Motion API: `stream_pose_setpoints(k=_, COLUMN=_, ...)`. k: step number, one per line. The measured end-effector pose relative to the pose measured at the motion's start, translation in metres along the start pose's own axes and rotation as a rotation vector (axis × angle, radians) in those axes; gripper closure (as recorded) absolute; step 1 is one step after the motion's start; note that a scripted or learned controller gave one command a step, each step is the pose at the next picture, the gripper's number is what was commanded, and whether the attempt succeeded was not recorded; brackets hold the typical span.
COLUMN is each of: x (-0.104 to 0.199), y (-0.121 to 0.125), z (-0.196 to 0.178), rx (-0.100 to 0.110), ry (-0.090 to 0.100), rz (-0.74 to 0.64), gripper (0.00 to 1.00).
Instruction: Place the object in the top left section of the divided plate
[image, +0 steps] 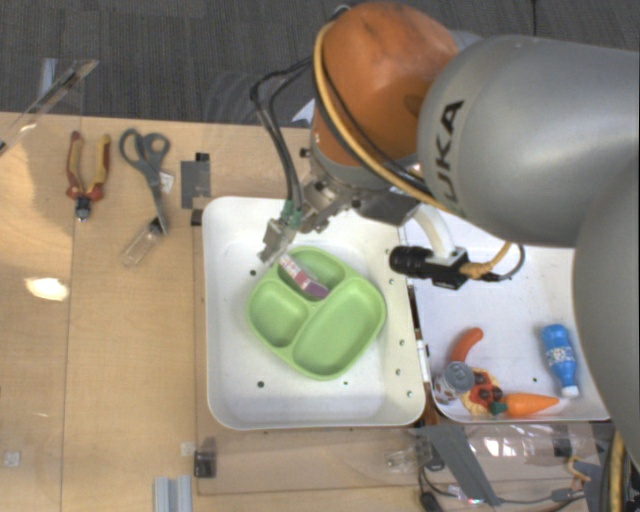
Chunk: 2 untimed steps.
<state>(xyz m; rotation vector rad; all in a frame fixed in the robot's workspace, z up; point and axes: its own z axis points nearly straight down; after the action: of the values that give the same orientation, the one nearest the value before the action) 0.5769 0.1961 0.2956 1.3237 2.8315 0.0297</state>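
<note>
Grey arm overhead, gripper grip undeterminable, at green plate upper rim, white bin floor open around, small pink-and-purple object lying in plate's top compartment.

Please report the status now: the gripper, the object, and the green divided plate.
Gripper low over the divided plate's upper edge, left bin. Small pinkish object lying in the plate's upper section, just below the gripper. Nothing blocking the plate.
</note>
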Motion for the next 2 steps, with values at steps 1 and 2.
stream_pose_setpoints(k=1, x=-0.0006, y=0.0018, z=-0.0118, rx=-0.007, ry=-0.002, rz=-0.003, gripper=1.00)
stream_pose_setpoints(k=2, x=-0.0005, y=0.0018, z=-0.0118, rx=-0.006, ry=-0.002, rz=-0.003, gripper=0.00)
